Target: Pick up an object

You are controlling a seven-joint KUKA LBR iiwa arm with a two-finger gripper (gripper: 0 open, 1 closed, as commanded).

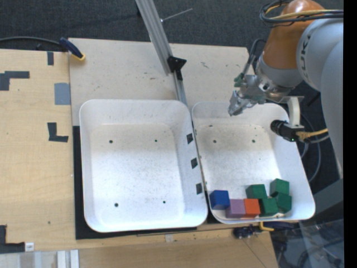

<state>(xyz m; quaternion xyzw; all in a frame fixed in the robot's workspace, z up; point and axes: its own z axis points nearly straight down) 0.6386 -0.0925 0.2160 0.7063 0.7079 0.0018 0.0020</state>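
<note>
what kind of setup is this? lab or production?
Most likely a lab grasping testbed, not production: two white bins on a taped plywood bench, a few coloured blocks as test objects, and the arm's end effector above the right bin.

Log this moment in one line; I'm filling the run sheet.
pincer: over right bin far rim, holding nothing | blocks: clustered at near edge | pick: not yet done

Arm comes in from the right, grey links with the orange band up top, wrist bent down and to the left. Hand [239,107] points down-left, tip hanging at upper right. Cables loop round the wrist. Nothing visible between the fingers; finger gap unreadable.
</note>
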